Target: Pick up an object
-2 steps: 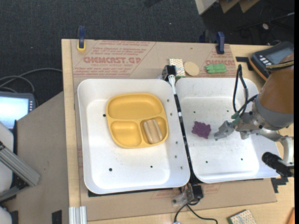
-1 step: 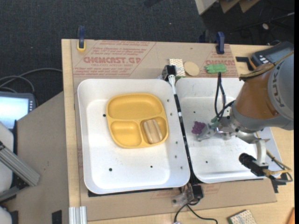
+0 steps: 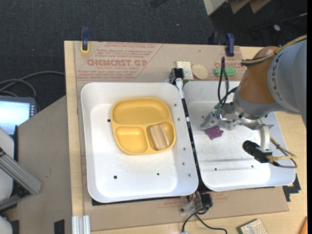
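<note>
A small purple object (image 3: 213, 131) lies on the floor of the right bin (image 3: 229, 172), near its middle left. My gripper (image 3: 213, 121) hangs directly over it, its tips at or just above the object's upper edge, and the arm comes in from the right. In the left bin (image 3: 97, 150) sits a yellow divided plate (image 3: 143, 125), and a tan block (image 3: 158, 136) rests in its lower right compartment.
Behind the bins, on the wooden bench, lie a tan round object (image 3: 199, 71) and a green object (image 3: 225, 71). Blue clamps (image 3: 85, 39) hold the board's back edge. The ridge between the bins (image 3: 187, 126) runs just left of the gripper.
</note>
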Robot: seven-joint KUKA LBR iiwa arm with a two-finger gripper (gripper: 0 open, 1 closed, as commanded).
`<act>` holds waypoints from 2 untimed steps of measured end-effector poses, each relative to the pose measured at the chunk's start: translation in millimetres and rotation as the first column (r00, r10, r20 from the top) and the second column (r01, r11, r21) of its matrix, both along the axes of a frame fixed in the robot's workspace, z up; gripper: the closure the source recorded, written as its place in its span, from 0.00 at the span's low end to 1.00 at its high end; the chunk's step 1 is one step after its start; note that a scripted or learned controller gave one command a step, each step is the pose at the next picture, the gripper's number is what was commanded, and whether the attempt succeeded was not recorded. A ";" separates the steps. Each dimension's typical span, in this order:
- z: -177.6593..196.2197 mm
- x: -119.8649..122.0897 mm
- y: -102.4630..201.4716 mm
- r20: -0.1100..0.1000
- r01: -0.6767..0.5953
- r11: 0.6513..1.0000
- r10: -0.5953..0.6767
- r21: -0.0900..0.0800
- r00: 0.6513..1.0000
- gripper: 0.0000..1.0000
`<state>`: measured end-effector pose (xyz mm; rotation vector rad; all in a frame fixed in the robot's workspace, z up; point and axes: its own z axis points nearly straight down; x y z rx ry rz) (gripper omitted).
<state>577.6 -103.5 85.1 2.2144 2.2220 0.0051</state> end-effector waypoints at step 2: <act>116.0 29.2 68.3 0.009 -0.006 1.000 0.006 0.003 1.000 1.00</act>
